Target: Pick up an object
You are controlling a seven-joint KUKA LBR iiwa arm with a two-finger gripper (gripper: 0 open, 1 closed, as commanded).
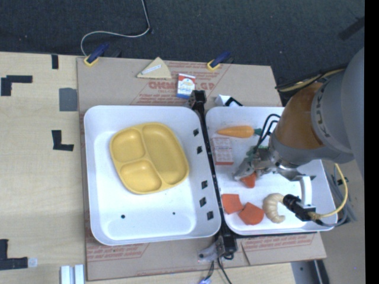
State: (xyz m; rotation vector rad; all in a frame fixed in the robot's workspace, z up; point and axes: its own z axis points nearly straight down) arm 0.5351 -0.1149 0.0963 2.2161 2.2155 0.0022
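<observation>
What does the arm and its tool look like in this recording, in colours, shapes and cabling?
The arm is bulky, rounded and grey, with a broad orange band above the wrist. Below the band a grey collar narrows to the tool, a small dark and metallic part with greenish bits. Thin black cables loop beside the band, and a yellow cable curves near the bin's right edge.

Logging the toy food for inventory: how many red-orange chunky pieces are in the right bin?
3. One lies near the bin's lower left, one just right of it beside the croissant, and one sits at the claw. The arm may hide more.
</observation>
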